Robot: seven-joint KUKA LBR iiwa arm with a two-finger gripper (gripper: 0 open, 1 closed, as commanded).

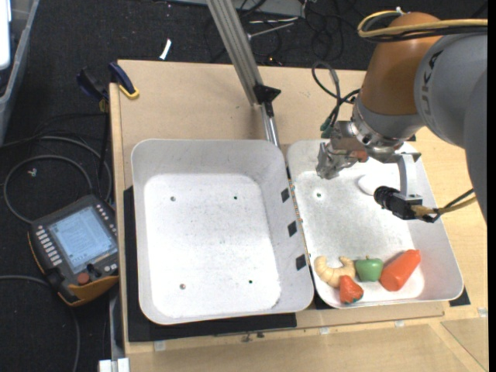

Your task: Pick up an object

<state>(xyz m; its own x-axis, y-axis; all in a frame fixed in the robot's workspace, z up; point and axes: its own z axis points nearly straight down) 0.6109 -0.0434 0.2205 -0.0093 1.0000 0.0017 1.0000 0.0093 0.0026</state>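
In the camera view, your gripper (332, 166) hangs over the far end of the right bin (434, 231), well apart from anything it could take. The fingers (325, 167) look drawn close together with nothing between them, though they are small and dark against the arm, so treat that as a likely reading.

The objects all lie bunched in the near corner of that bin, most likely because its floor curves up at the rim and lets loose things settle there. Count four: one orange carrot-like piece (401, 270), one green pepper-like piece (369, 268), one small red piece (349, 288) and one pale curved piece (331, 268). The green and pale pieces touch, and the red one sits just beside them; the orange one leans against the bin's wall.

You have two bins on the counter (194, 99): the left bin (147, 208) shows a bare, speckled floor. A single pendant (76, 242) lies off the counter's left side.

For a pick, you would need the arm brought toward the near corner.
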